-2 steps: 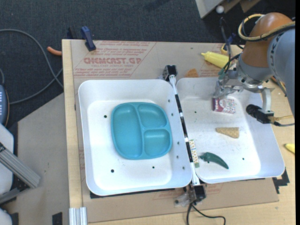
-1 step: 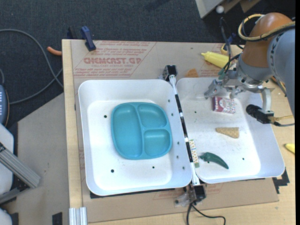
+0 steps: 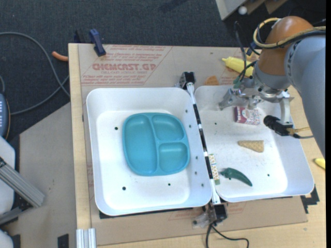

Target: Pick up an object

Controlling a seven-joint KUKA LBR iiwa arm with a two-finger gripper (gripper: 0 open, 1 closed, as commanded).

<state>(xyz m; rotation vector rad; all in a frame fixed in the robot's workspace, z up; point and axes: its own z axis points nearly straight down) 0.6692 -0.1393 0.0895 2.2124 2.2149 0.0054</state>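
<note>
Bench [image 3: 129,66] top is bare brown board with red printed lettering. Dark grey carpet floor [image 3: 129,9] surrounds it. A grey cable [image 3: 44,56] loops across the floor at left. Blue clamp [image 3: 96,42] on the bench's far edge. Even lighting.

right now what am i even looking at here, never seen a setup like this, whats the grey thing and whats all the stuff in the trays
You are looking down at a slant from one fixed camera above a bench. The grey thing is a robot arm with an orange band, reaching in from the right. Its end effector hangs low over the right bin, just above a small red and white packet. I cannot tell whether it grips anything.

Two shallow white bins sit side by side. The left bin holds a teal divided plate. The right bin also holds a tan wedge-shaped piece and a dark green piece. A yellow item lies on the bench behind the right bin.
</note>
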